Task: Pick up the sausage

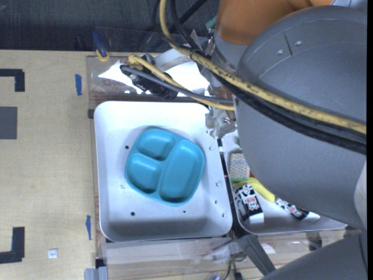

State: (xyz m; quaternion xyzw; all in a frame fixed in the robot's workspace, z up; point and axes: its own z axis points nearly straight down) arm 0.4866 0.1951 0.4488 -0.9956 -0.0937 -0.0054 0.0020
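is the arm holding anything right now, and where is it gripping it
Cannot be told. The grey arm covers most of the right bin, so any hold is hidden. The blue divided plate lies untouched in the left bin.

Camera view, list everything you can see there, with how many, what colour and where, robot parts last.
Bin: one, white, left of the pair.
Divided plate: one, blue, three compartments, lying in the left bin.
Second bin: one, white, on the right, mostly hidden under the arm.
Small items: several, yellow, black and white, tan, in the right bin; what they are cannot be told.
Bench top: one, pale wood, with black and blue tape marks.
Cables: several, yellow and black, above the bins.
Arm: one, grey with an orange band, coming in from the right.
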